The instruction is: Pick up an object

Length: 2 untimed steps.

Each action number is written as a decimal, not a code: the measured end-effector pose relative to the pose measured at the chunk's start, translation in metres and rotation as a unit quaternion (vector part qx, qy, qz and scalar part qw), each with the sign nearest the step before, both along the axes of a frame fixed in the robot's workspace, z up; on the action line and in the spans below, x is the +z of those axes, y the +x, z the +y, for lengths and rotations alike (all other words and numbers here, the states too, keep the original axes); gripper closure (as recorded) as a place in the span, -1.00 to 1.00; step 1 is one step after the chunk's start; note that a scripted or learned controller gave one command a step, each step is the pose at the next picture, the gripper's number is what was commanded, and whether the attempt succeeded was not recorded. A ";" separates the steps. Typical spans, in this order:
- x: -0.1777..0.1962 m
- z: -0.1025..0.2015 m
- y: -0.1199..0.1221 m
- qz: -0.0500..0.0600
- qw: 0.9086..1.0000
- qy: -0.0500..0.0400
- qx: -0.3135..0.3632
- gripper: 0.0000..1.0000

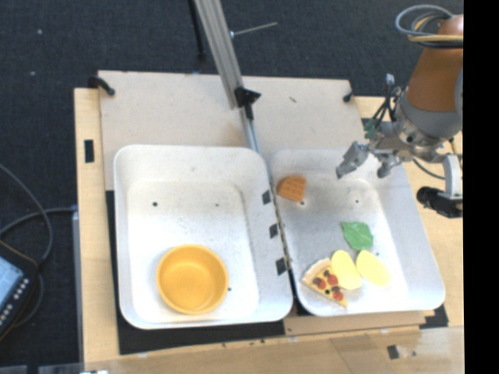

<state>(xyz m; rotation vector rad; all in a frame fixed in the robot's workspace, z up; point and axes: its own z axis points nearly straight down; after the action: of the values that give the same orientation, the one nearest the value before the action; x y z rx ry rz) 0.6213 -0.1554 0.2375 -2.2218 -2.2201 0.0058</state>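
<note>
Could easily close on air: claw point(368, 162) hangs over the far right corner of the right bin point(413, 232), well apart from everything worth grabbing. Spread wide, two grey fingers splayed, nothing between them. Nearest candidate is the brown waffle piece point(292, 188), off to the left against the bin's left wall; a straight descent from here would land on bare bin floor. Farther toward the near edge lie a green leaf point(358, 234), two yellow slices point(360, 269) and a pizza wedge point(325, 281), crowded and touching, so a grab there might nudge one aside or pinch two at once. All flat too, likely to slip under fingertips. Yellow bowl point(192, 278) sits alone in the left bin point(132, 201). Arm reaches in from the right, orange band above the wrist, claw angled down and leftward over the tabletop point(171, 107).
</note>
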 end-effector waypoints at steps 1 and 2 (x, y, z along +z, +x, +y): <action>-0.060 -0.002 0.007 0.000 1.000 0.000 0.000 -1.00; -0.117 0.004 0.007 -0.002 1.000 0.001 0.000 -1.00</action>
<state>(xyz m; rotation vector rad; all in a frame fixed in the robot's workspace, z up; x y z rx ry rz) 0.6288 -0.1509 0.1206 -2.2230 -2.2210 0.0012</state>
